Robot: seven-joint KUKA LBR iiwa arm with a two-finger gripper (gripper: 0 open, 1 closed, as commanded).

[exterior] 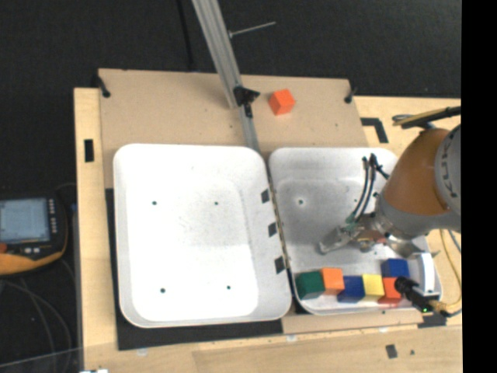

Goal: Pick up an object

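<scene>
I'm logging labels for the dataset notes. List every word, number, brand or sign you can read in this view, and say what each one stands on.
No text can be read in this view.
Handheld device at the left edge: its lit screen is too blurred to read.
Coloured blocks in the right bin: plain faces, no marks.
Orange cube on the board: no marks.

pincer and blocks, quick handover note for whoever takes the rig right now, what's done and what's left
Pincer: low inside the right bin, near its middle; whether it is open or shut cannot be told, and nothing shows between its fingers.
Blocks: green block, orange block, blue block and yellow block in a row along the right bin's near edge.
A stray orange cube sits on the board behind the bins.
Done: no pick visible.
Left: grasp and lift one block.
</scene>
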